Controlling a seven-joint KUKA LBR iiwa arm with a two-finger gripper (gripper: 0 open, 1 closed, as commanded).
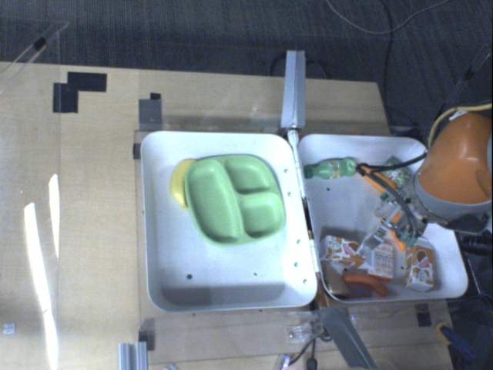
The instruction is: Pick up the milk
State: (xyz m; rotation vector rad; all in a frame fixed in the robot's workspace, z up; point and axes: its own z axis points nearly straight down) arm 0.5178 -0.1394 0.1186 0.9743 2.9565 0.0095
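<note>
Gripper (394, 223): we find it low in the right bin (343, 199), amid cartons, beneath the arm's orange band (458, 168); whether it is released or clenched we cannot tell. Milk (383, 259): we log a small white carton just below the gripper, near the bin's front wall, beside a patterned carton (420, 270), another carton (339, 249) and a red sausage-like item (366, 284). Green bottle (331, 168): lying at the bin's back. Left bin (223, 280): bears a green divided tray (235, 197) over a yellow item (179, 182). Bench (77, 206): pale wood; dark carpet (192, 21) and cable (385, 14) beyond.
</note>
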